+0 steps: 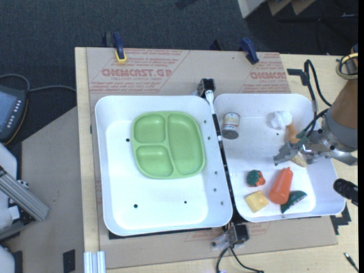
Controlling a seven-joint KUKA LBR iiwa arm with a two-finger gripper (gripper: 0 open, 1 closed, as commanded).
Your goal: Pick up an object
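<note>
Loose objects in the right bin (250, 104)

A small metal can (230, 125) lies upper left, a white crumpled piece (280, 119) upper right; a green-orange toy (255, 178), yellow block (256, 201) and orange carrot (281, 186) cluster near the front.

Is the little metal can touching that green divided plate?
Apart. The camera view shows the can in the right bin and the green plate in the left bin, with both rims between them.

The brown-paper-covered bench (170, 70) carries 2 white bins: left bin (114, 169), right bin (250, 147), touching.
</note>
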